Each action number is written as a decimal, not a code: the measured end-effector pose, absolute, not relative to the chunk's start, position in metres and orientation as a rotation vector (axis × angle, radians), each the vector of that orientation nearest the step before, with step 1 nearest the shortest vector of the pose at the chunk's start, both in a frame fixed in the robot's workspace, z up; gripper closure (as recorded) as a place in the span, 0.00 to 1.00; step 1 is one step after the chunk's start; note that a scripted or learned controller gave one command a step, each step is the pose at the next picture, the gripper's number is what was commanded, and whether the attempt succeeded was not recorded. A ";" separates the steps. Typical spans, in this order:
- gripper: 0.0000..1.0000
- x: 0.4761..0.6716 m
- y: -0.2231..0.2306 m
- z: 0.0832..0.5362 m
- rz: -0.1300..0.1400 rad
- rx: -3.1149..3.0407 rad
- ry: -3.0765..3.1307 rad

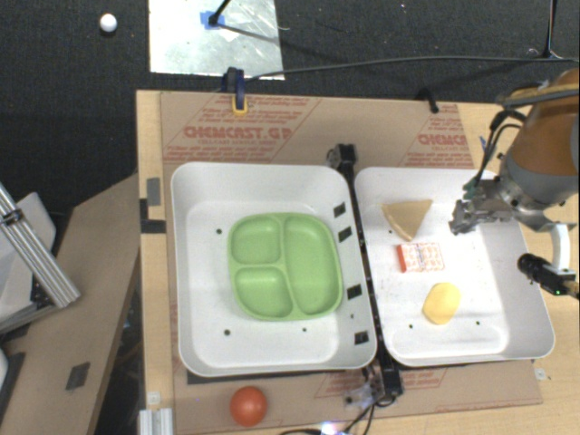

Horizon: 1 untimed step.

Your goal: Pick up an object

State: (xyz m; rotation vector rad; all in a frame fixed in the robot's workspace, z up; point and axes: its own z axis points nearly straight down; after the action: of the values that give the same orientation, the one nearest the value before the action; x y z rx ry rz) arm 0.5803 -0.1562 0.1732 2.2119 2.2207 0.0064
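Note:
The right white bin (521,333) holds three things: a tan wedge (408,217) near its back, a small red and white packet (420,257) in the middle, and a yellow lemon-like object (441,303) toward the front. My gripper (466,214) hangs over the bin's back right part, to the right of the tan wedge and apart from it. Its fingers are too small and dark to make out. Nothing shows between them.
The left white bin (195,243) holds a green divided tray (285,265). An orange ball (248,405) lies on the board in front of the left bin. Black clips run along the seam between the bins. A blue and yellow clamp (236,91) stands at the board's back edge.

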 end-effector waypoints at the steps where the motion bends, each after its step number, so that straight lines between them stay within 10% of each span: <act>1: 1.00 0.582 -0.156 0.212 0.005 2.213 2.223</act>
State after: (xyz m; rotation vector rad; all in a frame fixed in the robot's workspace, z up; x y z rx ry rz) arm 0.5818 -0.1564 0.2117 2.2132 2.2228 0.0046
